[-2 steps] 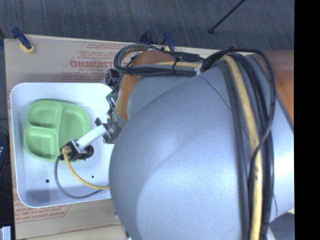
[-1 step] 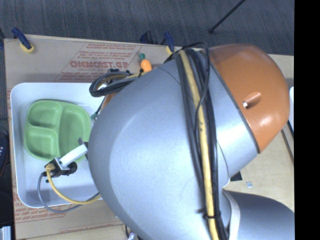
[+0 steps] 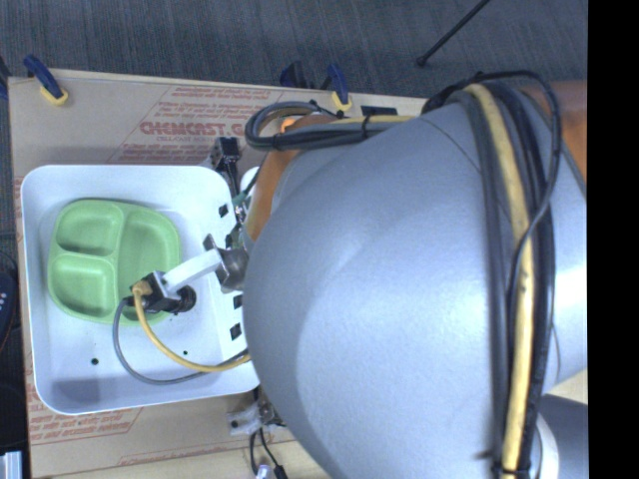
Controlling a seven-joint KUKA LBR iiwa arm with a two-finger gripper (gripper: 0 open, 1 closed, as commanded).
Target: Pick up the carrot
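Here the grey arm [image 3: 399, 297] is very close to the camera: its big rounded body reaches in from the right and covers the middle and the right of the bench. The orange band [image 3: 262, 183] shows as a thin strip at the left edge of the arm. Just below this edge the claw [image 3: 231, 260] is over the right side of the left bin [image 3: 40, 367], mostly under the arm, and I cannot tell if it is open or closed. Where the carrot lies, and which way its long axis points, I cannot tell. In the left half of this white bin lies a green plate [image 3: 108, 257] with three compartments, flat on the floor of the bin. The bin rests on a brown board [image 3: 80, 422] with red print. At the far edge of the board sit two blue clamps [image 3: 45, 78], well apart, and beyond them is grey carpet [image 3: 200, 18].
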